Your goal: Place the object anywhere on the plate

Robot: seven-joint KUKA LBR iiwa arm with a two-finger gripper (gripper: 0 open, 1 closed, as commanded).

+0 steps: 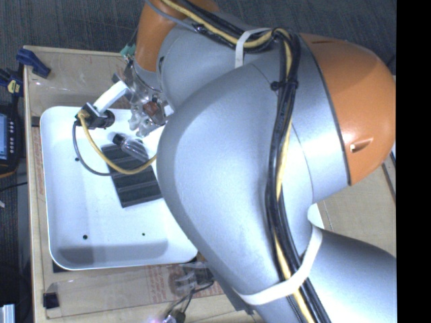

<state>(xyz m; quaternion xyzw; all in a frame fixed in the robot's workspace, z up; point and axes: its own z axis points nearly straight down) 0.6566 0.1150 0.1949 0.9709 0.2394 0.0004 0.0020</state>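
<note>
My gripper (128, 172) hangs low over the left white bin (67, 200), in the bin's upper middle part. Its dark ribbed end points toward the bin's left front. A yellow cable (84, 150) loops from the wrist out over the bin floor. The grey arm with its orange band (161, 25) comes in from the upper right and covers the bench to the right of this bin.
The bare white floor of the left bin stretches below and to the left of the gripper. A blue clamp (32, 60) sits at the bench's far left corner. A dark device (10, 136) lies beyond the bin's left rim.
</note>
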